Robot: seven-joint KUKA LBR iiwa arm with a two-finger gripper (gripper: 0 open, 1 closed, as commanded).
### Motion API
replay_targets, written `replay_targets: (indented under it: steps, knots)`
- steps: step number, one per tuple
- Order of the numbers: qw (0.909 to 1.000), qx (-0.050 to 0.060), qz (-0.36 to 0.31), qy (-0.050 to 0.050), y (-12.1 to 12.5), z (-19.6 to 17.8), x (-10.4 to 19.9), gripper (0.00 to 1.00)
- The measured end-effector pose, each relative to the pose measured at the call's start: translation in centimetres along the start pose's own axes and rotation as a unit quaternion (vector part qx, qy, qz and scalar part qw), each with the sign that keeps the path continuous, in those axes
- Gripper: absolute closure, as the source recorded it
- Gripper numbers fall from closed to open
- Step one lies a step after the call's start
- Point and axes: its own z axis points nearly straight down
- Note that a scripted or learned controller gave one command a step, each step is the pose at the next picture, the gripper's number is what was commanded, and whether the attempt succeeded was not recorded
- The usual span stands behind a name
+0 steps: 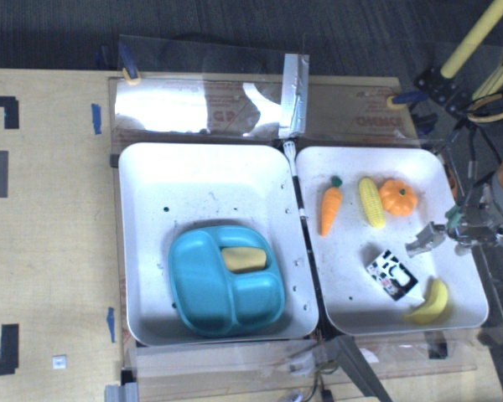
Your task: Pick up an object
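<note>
- My gripper (pixel 432 237) sits at the right edge of the right bin (pixel 352 308), nothing between its fingers; honestly can't tell if they're open or closed.
- Nearest targets: black-and-white carton (pixel 391 275) and banana (pixel 431 301), lower right.
- Risk I see: they nearly touch, so a sloppy descent could shove one away.
- Carrot (pixel 329 208), corn (pixel 370 202) and pumpkin (pixel 398 197) are bunched up top; blue tray (pixel 210 296) holding a yellow piece (pixel 245 259) sits in the left bin (pixel 201 174).
</note>
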Motion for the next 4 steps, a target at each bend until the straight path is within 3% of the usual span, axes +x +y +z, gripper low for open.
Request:
replay_targets:
  steps: [1,2,3,4]
  knots:
    - [0.9998,-0.005,0.021,-0.001,0.1,11.9,4.5,0.0]
    - [0.9966,-0.002,-0.082,-0.001,-0.1,9.7,5.1,0.0]
    - [0.9967,-0.003,-0.081,-0.002,-0.1,8.8,5.0,1.0]
    - [0.9999,-0.002,-0.015,0.0,0.0,-0.8,13.0,1.0]
